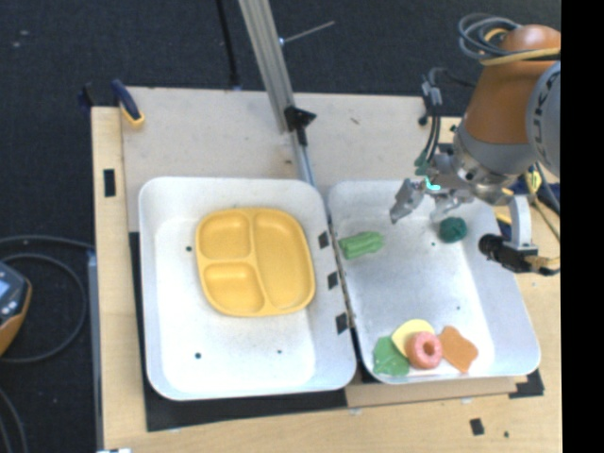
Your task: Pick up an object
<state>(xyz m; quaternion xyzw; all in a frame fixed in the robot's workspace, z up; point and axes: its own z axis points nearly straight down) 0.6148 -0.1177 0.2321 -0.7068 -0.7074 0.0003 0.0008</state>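
While the arm [514,92] reaches in over the far right corner of the right bin [491,333], its gripper [427,203] hangs above that bin's far edge. One finger [406,199] slants down and to the left; whether the fingers are apart or together cannot be told, and nothing can be seen between them.

Just beside the gripper, toward the right edge of the right bin, lies a small dark green lump [453,229]. Near the bin's left edge, about a third of the way down from the far edge, a light green cylinder [360,244] lies on its side, well apart from the gripper.

Along the near edge of the right bin a cluster sits close together: a green piece [387,358] at the left, a yellow disc [411,332] behind, a pink ring [426,350] resting partly on the disc, and an orange piece [460,349] at the right, touching or nearly touching the ring.

At the middle of the left bin [170,347] lies a yellow divided plate [255,260], its three compartments facing up.

Both bins sit side by side on the bench [189,125], their inner edges touching. A metal pole [264,41] rises from the bench's far edge, between the bins.
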